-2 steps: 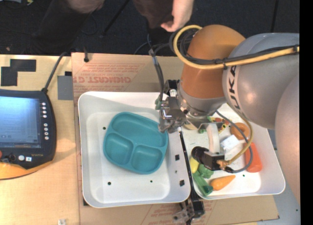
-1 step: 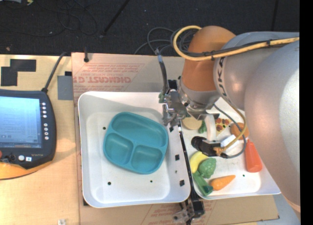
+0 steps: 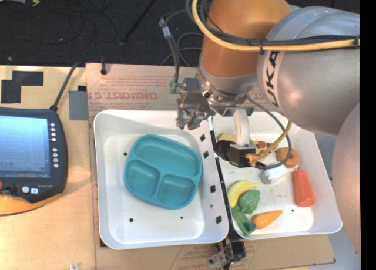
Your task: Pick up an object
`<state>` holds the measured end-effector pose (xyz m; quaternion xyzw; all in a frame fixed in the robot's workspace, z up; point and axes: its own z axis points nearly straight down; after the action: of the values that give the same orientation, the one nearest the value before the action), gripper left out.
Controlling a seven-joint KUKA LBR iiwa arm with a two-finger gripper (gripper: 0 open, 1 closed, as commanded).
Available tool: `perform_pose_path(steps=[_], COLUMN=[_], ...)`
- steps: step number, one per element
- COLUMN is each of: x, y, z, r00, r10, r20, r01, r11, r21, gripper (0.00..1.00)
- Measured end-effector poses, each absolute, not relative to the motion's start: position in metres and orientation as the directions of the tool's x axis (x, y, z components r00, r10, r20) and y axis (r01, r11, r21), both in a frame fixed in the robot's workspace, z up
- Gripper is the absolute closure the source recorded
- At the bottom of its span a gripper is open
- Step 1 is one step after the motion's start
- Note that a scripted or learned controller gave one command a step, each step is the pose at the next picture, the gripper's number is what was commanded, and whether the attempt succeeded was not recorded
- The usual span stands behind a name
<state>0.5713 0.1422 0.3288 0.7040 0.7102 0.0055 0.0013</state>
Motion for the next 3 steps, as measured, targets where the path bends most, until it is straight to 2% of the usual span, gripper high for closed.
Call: perform_pose_path(steps=[1, 2, 3], x=[0.546, 0.561, 0.561], y=[0.201, 0.245, 0.243], z=[0.295, 0.255, 0.267], r00=[-0.006, -0.003, -0.007], r10=[1.0, 1.0, 1.0], r20=[0.0, -0.002, -0.004], r01=[1.0, 1.0, 1.0], r11=[0.006, 0.003, 0.007], r21=[-0.008, -0.008, -0.008], gripper=[1.0, 1.0, 1.0])
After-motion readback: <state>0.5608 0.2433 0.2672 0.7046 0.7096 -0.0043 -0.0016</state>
